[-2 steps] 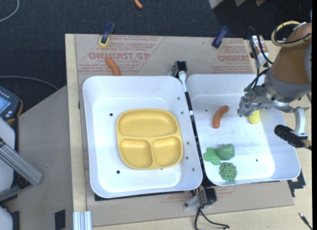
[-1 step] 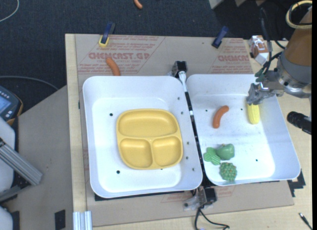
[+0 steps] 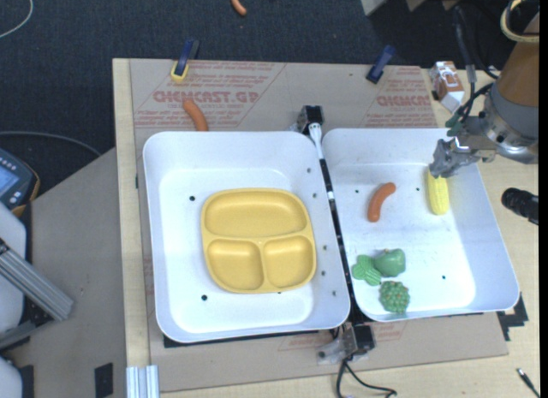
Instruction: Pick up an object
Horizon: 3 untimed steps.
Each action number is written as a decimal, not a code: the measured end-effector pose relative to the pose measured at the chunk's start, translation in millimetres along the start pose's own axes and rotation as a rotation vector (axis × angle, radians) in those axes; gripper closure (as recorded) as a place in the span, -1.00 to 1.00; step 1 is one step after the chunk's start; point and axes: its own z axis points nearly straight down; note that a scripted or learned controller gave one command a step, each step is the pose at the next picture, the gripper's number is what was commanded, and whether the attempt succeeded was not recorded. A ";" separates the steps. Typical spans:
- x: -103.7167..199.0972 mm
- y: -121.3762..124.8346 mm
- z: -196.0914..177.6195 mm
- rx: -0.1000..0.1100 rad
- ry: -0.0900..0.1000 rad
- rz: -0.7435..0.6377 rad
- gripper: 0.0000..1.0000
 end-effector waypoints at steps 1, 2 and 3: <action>49.8 3.0 -9.3 0.001 0.002 -0.004 1.00; 99.5 8.7 -15.5 0.001 0.002 -0.005 1.00; 150.2 13.1 3.7 0.008 0.003 -0.003 1.00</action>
